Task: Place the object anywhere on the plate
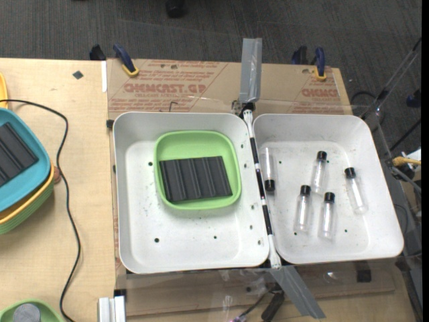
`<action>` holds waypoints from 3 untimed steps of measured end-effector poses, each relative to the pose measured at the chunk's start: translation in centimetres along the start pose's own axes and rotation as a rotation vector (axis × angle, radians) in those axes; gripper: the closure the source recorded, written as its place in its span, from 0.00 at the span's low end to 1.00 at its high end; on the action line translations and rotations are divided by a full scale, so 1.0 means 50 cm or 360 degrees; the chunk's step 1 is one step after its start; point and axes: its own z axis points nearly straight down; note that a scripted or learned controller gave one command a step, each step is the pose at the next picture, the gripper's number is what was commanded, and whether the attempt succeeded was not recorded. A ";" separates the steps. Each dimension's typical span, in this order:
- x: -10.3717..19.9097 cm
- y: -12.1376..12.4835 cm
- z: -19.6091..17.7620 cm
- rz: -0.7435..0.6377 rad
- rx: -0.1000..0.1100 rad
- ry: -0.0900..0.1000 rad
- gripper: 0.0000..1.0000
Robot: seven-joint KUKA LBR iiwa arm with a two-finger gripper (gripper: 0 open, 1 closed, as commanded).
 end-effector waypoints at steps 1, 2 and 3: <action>0.000 0.000 0.000 0.0003 0.0000 0.0001 0.00; 0.000 -0.001 0.031 0.0009 0.0002 -0.0002 0.00; 0.000 -0.001 0.038 0.0009 0.0001 0.0000 0.00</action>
